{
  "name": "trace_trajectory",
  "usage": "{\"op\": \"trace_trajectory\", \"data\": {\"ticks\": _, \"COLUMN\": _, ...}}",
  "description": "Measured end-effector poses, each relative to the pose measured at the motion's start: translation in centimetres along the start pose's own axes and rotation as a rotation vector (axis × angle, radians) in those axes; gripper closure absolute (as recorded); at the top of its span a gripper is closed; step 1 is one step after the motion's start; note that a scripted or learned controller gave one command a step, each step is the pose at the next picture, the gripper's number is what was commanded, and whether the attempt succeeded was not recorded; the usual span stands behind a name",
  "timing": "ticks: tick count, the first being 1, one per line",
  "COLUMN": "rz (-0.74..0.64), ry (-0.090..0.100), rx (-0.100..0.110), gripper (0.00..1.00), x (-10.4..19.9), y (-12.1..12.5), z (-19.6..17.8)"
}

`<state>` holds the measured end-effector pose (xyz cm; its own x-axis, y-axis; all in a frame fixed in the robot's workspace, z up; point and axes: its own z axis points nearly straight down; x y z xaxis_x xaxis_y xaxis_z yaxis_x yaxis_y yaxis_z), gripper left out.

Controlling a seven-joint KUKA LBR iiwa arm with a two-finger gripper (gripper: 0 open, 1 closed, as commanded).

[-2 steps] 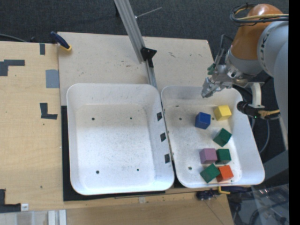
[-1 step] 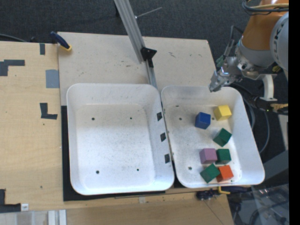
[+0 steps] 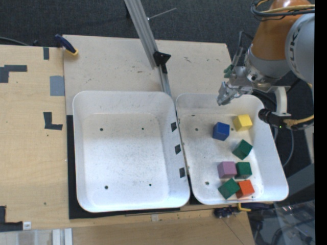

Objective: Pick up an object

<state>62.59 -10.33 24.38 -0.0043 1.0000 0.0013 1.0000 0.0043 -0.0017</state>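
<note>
Nearest the lens, two shallow white plastic bins sit side by side; the left bin (image 3: 125, 152) is speckled with dark flecks. Across the right bin (image 3: 265, 185) lie small matte cubes: blue cube (image 3: 221, 131), pink cube (image 3: 227, 169), yellow cube (image 3: 242, 122), several green, one orange cube (image 3: 246, 188). Above its far rim hangs the gripper (image 3: 224, 100); whether its jaws are parted cannot be told.

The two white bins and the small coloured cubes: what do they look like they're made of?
The two shallow white bins, left and right, look like thin moulded plastic: rounded corners, rolled rims, soft sheen, dark scuffs. The small cubes, such as the blue cube and yellow cube, look solid and matte with crisp edges, maybe painted wood or foam; I can't tell which.
</note>
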Motion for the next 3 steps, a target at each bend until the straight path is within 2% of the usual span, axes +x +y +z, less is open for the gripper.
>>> {"op": "trace_trajectory", "data": {"ticks": 1, "rz": -0.001, "ry": 0.0, "rx": 0.0, "gripper": 1.0, "x": 4.6, "y": -1.1, "z": -0.2}}
{"op": "trace_trajectory", "data": {"ticks": 3, "rz": -0.003, "ry": 0.0, "rx": 0.001, "gripper": 1.0, "x": 14.7, "y": -5.4, "z": -0.9}}
